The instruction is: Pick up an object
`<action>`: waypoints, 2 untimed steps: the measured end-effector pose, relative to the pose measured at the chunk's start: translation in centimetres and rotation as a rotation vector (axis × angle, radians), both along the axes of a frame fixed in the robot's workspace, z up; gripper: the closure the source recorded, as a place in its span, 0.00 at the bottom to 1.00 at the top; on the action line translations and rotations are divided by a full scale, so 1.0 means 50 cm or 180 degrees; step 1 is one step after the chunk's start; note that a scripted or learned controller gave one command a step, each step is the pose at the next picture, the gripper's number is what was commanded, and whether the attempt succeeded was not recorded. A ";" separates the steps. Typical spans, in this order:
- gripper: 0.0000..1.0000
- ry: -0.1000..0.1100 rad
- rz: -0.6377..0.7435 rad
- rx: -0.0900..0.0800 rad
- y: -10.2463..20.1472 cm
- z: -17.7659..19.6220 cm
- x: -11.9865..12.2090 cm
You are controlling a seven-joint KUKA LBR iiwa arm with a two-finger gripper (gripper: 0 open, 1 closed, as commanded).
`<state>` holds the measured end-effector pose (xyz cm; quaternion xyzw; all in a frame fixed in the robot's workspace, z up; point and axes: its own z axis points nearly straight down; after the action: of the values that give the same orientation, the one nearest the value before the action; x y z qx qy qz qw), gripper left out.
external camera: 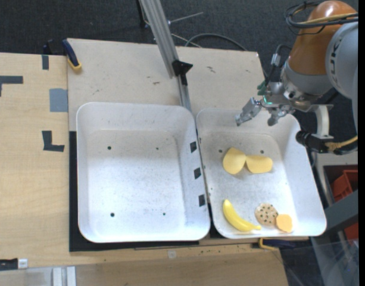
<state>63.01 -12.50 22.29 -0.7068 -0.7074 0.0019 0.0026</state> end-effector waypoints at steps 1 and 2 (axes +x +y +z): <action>0.00 -0.0018 0.0002 -0.0001 0.000 0.007 0.002; 0.00 -0.0003 0.0002 -0.0005 0.002 -0.082 -0.007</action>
<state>62.67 -12.41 18.21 -0.7066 -0.7076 0.0022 0.0017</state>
